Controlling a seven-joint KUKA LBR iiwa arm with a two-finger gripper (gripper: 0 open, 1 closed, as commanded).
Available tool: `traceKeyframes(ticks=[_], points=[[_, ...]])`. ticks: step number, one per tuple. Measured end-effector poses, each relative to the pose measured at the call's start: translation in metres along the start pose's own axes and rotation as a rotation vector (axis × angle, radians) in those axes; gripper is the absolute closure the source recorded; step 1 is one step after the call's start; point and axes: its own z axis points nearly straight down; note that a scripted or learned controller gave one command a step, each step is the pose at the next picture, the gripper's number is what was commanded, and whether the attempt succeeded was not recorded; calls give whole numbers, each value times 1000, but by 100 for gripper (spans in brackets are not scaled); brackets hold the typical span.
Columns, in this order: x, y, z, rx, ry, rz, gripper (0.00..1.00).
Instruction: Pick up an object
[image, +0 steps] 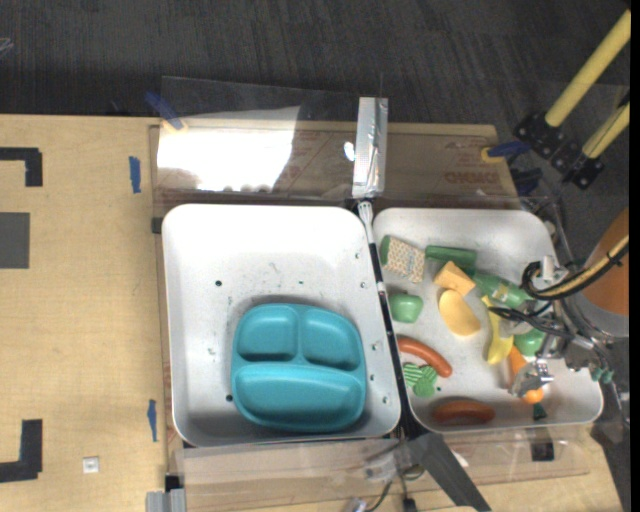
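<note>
Where cardboard shows, writing (462, 177) illegible.

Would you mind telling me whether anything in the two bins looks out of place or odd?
Nothing looks spilled or damaged. The left bin holds a teal divided tray lying flat at its near side. The right bin holds toy food in a loose jumble, all inside the rim. The gripper is down among the pieces at the bin's right side.

Teal tray (298, 378) in left bin (190, 240); toys fill right bin (520, 225).
</note>
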Motion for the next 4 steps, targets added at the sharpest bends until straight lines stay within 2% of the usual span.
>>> traceKeyframes(ticks=[1, 2, 3, 4], points=[[0, 0, 0, 1, 0, -8, 0], [1, 12, 0, 5, -5, -68, 0], [10, 23, 11, -7, 25, -147, 0], [-77, 42, 14, -9, 29, 71, 0]])
